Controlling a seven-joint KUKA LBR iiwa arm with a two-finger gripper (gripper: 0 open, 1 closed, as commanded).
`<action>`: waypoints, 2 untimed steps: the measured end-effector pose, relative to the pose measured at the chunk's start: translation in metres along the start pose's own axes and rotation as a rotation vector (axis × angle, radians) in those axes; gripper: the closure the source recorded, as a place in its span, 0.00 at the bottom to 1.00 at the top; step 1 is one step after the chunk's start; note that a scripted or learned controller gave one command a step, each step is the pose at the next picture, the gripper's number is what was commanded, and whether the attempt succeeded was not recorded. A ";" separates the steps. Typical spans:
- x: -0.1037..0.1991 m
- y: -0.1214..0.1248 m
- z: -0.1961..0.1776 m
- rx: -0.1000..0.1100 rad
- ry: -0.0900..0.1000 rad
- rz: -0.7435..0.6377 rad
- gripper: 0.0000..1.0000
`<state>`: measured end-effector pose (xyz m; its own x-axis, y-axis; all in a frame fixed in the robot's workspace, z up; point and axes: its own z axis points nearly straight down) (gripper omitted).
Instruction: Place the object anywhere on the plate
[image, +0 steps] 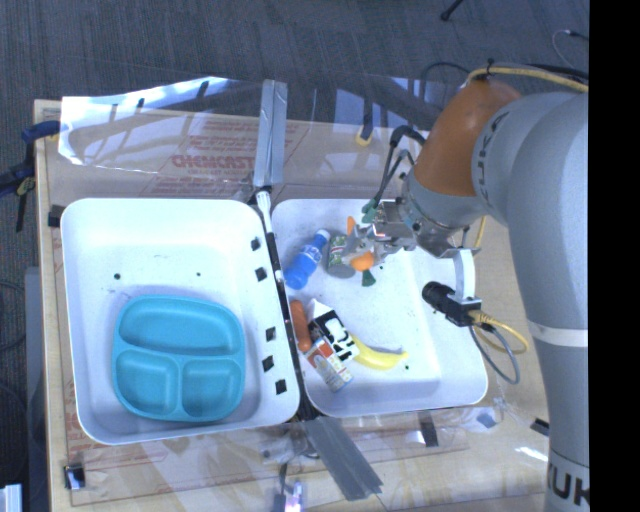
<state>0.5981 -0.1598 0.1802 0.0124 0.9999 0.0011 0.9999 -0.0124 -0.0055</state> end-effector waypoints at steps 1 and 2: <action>0.056 -0.082 -0.027 -0.001 0.000 -0.094 1.00; 0.125 -0.086 -0.009 0.000 -0.001 0.071 1.00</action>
<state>0.5140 -0.0338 0.1899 0.0830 0.9965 -0.0002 0.9965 -0.0830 -0.0059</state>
